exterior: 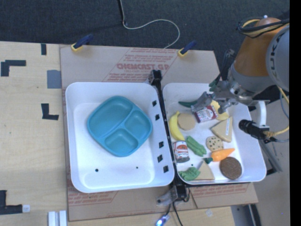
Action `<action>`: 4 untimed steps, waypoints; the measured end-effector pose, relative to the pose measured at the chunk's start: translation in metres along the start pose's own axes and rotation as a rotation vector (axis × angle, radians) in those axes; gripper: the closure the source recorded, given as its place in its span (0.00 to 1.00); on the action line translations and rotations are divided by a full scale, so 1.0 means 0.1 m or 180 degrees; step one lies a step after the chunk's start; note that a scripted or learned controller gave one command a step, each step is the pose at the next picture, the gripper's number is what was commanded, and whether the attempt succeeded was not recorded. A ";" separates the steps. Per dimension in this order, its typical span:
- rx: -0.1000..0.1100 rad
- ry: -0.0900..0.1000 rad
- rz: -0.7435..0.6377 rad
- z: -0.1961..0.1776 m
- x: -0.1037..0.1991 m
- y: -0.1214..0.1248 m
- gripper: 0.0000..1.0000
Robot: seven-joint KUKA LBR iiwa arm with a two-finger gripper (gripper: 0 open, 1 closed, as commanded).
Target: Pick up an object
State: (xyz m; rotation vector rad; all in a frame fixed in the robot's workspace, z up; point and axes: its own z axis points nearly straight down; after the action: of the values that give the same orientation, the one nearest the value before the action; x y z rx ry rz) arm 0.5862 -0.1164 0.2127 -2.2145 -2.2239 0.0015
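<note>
The gripper [210, 99] hangs low at the right bin's [256, 173] far edge, over a small packet [205, 114], likely choosing it. Whether it grips anything, I cannot tell.

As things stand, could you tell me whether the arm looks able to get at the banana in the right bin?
Probably yes. The banana lies uncovered by the right bin's left wall, nothing on top. The gripper hovers over that bin's upper part. The wall and the round cracker touching the banana could crowd the grasp.
</note>
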 end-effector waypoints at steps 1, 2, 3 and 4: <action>-0.0001 0.0001 -0.0005 -0.04 0.48 -0.02 0.00; 0.0036 0.0005 0.0008 0.32 0.87 -0.97 0.00; 0.0007 -0.0002 0.0009 0.20 0.85 -0.93 1.00; -0.0011 -0.0001 -0.0012 0.30 1.38 -0.35 1.00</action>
State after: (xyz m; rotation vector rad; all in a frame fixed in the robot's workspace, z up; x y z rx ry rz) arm 0.5510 0.0210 0.1833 -2.2122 -2.2300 -0.0023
